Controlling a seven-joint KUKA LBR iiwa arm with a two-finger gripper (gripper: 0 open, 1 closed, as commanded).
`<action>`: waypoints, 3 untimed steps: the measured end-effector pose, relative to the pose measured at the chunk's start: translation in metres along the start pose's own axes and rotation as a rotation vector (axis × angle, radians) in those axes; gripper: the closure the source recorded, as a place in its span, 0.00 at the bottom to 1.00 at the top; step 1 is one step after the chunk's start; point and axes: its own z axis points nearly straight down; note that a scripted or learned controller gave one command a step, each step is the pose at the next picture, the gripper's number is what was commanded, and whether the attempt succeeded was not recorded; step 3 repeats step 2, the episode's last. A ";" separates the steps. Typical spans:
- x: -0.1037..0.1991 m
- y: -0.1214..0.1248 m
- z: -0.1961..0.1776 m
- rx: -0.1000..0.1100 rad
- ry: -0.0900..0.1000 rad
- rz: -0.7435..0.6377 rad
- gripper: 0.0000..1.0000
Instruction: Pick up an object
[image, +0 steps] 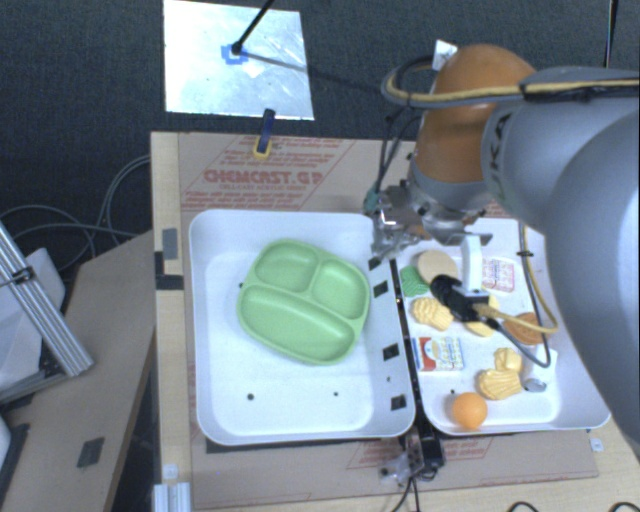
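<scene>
Grey arm (570, 160) reaches in from the right. Its tool (398, 232) sits low over the far end of the right bin (560, 400), close to the divider between the two bins on the desk. I cannot tell whether the tool is spread or pressed together, and I see nothing gripped in it.

Status: I judge the pick as not yet done. All candidate objects lie on the floor of the right bin:
- a tan disc (436, 267), nearest the tool;
- a yellow crinkled piece (432, 313), just beside the disc;
- a printed card (440, 352), mid-bin;
- a second crinkled piece (499, 383), toward the near edge;
- an orange ball (467, 410), at the near rim.

The left bin (230, 400) holds a green divided plate (303, 300), lying flat, apart from the tool.

Remaining, in my estimate: settle on one object, secure it, and lift it clear.
</scene>
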 end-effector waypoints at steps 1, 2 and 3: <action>0.011 0.001 -0.006 -0.001 0.000 -0.005 1.00; 0.010 0.003 0.014 0.000 0.000 -0.002 1.00; 0.010 0.003 0.014 0.000 0.000 -0.002 1.00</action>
